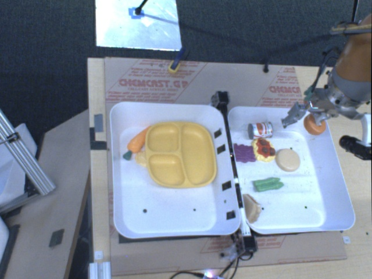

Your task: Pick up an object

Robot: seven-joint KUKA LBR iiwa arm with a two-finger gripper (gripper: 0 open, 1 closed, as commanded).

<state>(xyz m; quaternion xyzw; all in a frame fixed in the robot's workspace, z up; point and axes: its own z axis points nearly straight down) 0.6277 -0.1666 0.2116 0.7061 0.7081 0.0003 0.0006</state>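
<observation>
Up at the right bin's (334, 173) top-right rim, we see the gripper (308, 114) clasping an orange ball (315, 125), partly hidden.

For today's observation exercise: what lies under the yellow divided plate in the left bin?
A carrot pokes out from beneath the yellow divided plate at its left edge, beside a pale yellow piece. How far either reaches beneath, and anything else there, is covered by the plate.

A dark blue-grey carpet (46, 51) covers the floor behind the pale wooden worktop (64, 173). A shiny square metal plate (139, 16) lies on the carpet at top. Aluminium framing (20, 156) slants in at left.
</observation>
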